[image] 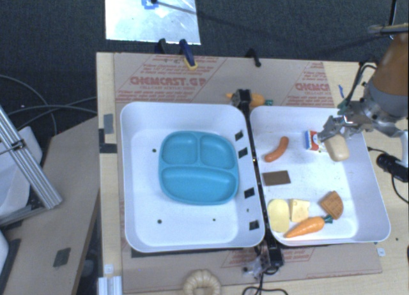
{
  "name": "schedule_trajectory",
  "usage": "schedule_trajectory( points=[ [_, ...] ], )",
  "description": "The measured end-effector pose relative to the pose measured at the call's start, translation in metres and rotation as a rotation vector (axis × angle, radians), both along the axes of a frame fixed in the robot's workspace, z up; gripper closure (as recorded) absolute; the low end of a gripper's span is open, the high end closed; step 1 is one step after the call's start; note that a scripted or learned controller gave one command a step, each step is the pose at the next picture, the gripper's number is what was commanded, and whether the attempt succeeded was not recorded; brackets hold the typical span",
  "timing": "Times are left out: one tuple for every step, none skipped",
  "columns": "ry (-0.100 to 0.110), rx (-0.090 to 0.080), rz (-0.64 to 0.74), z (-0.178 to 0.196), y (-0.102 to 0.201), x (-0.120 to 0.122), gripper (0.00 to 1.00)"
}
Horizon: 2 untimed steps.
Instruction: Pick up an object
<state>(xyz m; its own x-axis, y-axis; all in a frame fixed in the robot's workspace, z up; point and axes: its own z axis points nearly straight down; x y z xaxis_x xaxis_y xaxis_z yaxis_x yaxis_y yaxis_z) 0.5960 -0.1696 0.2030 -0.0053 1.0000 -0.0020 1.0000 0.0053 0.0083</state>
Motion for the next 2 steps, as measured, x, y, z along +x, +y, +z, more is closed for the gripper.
schedule_trajectory(
  points=[
    [0.003,0.001,0.0,0.023,0.0,0.001,1.0],
    [0.003,0.002,0.004,0.023,0.041,0.035,1.0]
  ],
)
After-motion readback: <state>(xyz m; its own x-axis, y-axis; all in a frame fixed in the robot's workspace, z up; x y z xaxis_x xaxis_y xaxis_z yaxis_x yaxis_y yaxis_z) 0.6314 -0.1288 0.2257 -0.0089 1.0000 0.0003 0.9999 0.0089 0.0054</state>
